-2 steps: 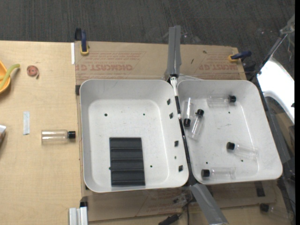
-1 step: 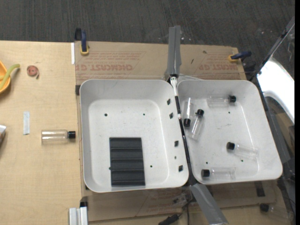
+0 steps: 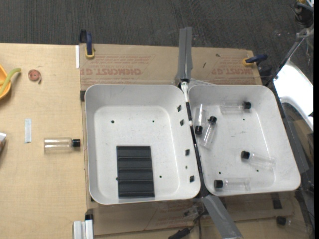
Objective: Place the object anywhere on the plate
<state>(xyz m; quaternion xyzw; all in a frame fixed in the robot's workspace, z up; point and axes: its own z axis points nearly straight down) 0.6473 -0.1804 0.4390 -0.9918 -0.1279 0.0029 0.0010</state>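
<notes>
We saw the dark ridged plate (image 3: 134, 172) lying flat in the near part of the left bin (image 3: 90, 133), with nothing on it. The right bin (image 3: 280, 114) held five clear bottles with black caps, all on their sides: two (image 3: 199, 117) (image 3: 209, 129) touching by the wall beside the left bin, one (image 3: 233, 106) near the far wall, one (image 3: 257, 159) towards the right, and one (image 3: 232, 184) by the near wall. A sixth bottle (image 3: 59, 143) lay on the table (image 3: 40, 193), left of both bins.
</notes>
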